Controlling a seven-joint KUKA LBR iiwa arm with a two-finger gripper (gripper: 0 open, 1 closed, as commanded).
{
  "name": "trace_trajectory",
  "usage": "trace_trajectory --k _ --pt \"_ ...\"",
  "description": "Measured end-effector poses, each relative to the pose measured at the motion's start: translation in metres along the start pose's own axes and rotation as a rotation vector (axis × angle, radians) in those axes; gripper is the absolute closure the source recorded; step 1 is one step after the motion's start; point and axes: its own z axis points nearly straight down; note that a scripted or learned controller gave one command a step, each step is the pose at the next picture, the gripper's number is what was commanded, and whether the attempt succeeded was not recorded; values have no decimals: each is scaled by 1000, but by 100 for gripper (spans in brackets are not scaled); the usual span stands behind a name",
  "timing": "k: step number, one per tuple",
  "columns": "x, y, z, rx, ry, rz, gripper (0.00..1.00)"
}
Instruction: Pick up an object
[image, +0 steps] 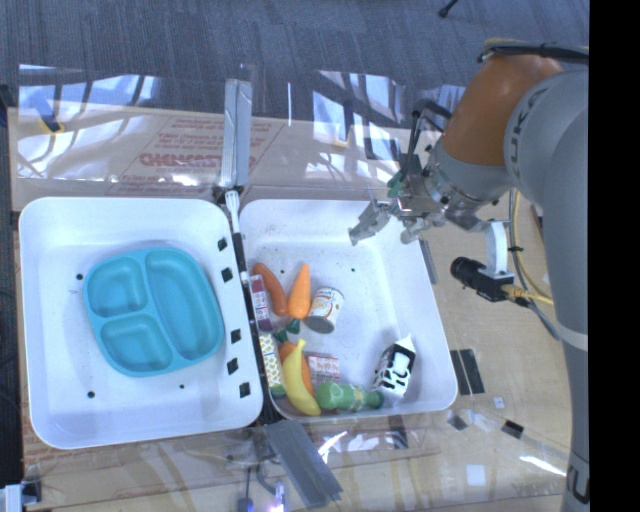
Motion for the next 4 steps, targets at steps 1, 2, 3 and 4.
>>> trace_trajectory --k 1,2,3,4 --pt "17 27 128 0 0 -168 0" --pt "62 -36 141 -2 -2 -73 0" --pt "63 -36 132 0 -2 -78 100" --pt "123 36 41 -2 0 244 100"
